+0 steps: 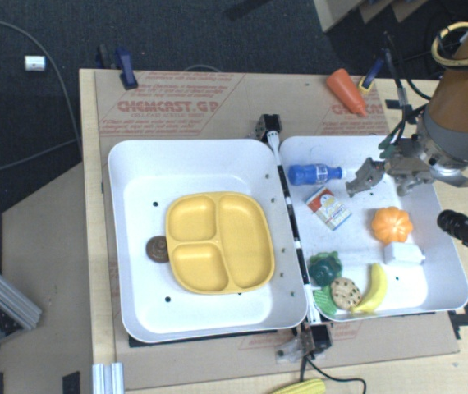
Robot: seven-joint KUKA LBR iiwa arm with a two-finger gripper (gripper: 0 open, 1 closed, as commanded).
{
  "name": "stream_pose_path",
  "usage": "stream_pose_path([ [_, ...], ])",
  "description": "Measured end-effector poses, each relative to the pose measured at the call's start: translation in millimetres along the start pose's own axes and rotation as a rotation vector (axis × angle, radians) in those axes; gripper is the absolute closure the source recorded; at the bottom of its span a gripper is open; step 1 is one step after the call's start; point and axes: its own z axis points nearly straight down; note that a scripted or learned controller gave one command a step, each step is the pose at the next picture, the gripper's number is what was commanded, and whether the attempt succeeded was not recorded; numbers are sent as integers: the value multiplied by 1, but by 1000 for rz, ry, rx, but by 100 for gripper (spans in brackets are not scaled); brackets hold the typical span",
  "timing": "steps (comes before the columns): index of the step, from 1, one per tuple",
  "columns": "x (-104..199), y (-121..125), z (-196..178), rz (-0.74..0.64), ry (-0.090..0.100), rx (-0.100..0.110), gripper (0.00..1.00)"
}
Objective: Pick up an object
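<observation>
**Over the right bin, the hand hangs spread and empty**

Over the upper part of the right bin (451, 281), the hand (390, 177) reaches in from the arm (460, 97), its fingers spread apart with nothing between them. One dark fingertip (364, 179) sits just right of the blue bottle (314, 173), which lies on its side near the bin's upper left corner. Below the bottle rests a small red and white box (330, 208). An orange fruit (392, 225) lies below the hand, apart from it, and a white block (403, 254) touches the fruit's lower edge. Along the bin's lower edge sit a dark green object (325, 268), a speckled cookie (345, 292) and a yellow banana (373, 288), close together. Left of this bin, the left bin (127, 179) holds a yellow divided plate (217, 243), with a brown round object (157, 249) touching the plate's left rim. Above the right bin, an orange carrot-like piece (347, 93) lies on the counter (185, 105).
</observation>
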Motion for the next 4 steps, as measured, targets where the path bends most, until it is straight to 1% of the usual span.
stream_pose_path([
  [1, 16, 63, 100, 0, 0, 2, 0],
  [2, 14, 78, 154, 0, 0, 3, 0],
  [3, 15, 79, 143, 0, 1, -1, 100],
  [4, -32, 60, 130, 1, -1, 2, 100],
])
